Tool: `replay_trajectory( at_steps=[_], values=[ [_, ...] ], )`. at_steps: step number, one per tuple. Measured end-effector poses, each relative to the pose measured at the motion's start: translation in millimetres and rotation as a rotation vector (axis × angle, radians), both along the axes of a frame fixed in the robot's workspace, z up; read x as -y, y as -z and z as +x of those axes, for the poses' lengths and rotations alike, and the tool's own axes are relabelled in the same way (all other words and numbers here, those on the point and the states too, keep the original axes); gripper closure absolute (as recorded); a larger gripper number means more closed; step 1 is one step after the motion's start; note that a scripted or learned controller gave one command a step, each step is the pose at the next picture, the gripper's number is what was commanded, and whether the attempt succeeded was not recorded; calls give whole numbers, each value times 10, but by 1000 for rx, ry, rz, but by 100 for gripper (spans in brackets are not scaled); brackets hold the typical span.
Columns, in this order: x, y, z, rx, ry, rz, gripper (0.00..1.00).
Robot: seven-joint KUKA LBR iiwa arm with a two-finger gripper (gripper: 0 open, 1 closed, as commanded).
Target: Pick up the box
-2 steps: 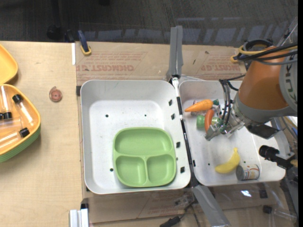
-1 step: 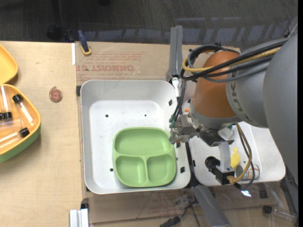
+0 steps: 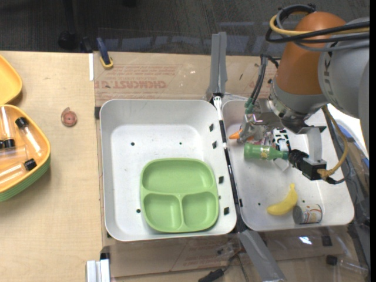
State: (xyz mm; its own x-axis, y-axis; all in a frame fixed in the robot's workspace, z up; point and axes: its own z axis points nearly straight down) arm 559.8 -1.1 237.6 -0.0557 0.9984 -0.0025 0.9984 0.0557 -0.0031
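I am seeing the claw [image 3: 260, 128] hanging low in the right bin's [image 3: 329, 213] upper part, above the green bottle [image 3: 265, 152], though its finger state and the box's location are reading as indeterminable.

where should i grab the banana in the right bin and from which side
Take the banana at its middle, coming straight down from above and closing across its narrow width. It lies flat on the floor of the right bin, so both long sides are open. A can sits close by one end, and the middle likely keeps clear of it.
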Motion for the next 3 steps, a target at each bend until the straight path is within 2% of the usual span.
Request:
replay_trajectory(
  at_steps=[1,2,3],
  values=[
    [-259,476,-624,-2,43,1,100],
    [345,474,-442,-1,156,0,100],
    [-215,475,-831,-2,384,0,100]
  ],
)
